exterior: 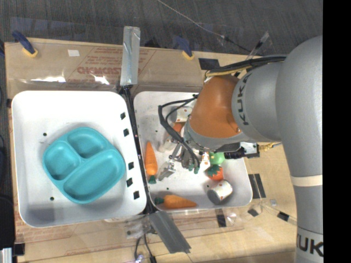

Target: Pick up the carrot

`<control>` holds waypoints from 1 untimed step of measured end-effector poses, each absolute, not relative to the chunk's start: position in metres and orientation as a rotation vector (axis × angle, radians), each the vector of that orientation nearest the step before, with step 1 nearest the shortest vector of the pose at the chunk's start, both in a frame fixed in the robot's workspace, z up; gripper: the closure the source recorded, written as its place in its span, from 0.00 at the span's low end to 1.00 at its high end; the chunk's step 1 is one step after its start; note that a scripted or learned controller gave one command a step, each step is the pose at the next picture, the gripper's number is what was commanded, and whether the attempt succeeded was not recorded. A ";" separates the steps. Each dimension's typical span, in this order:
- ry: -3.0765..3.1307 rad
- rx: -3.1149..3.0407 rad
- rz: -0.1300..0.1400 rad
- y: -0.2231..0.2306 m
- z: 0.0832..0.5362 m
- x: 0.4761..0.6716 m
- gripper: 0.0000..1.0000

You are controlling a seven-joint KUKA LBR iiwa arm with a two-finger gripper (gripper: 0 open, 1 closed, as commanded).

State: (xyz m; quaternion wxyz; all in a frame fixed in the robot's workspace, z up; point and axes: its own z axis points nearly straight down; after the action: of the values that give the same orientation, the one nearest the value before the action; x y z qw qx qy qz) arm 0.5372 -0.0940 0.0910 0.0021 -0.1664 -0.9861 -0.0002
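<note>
The arm (274, 108) reached from the right down into the right bin (241, 188), its gripper (176, 163), grip state indiscernible, poised just right of the carrot (150, 159) by the bin's left wall.

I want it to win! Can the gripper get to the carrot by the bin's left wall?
Probably yes. The gripper hangs just right of that carrot in the right bin, with bare floor between them. The near wall could crowd it.
</note>
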 end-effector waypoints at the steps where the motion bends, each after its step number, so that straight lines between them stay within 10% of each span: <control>1: -3.097 -0.509 -0.001 -0.093 0.101 0.538 1.00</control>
State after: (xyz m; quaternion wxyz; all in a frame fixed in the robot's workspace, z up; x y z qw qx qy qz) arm 0.5384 -0.0926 0.1012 0.0017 -0.1621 -0.9868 -0.0002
